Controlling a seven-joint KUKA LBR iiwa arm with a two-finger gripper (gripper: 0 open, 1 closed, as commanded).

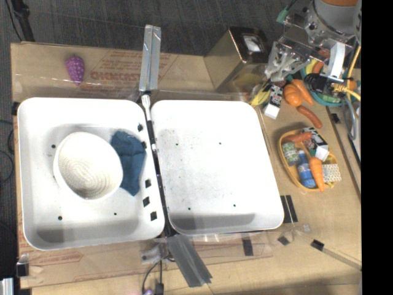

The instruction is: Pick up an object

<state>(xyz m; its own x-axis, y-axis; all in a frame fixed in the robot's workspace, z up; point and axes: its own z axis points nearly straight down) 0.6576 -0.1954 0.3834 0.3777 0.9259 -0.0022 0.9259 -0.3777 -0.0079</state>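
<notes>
the gripper [284, 63] hovers at one o'clock, finger state unclear; the blue cloth [130, 160] may slip free.

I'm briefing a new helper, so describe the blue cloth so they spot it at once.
Start at the left bin. A round white hat lies in it, and the blue cloth is crumpled against the hat's right side, near the divider. It is the bin's only dark, soft item.
</notes>
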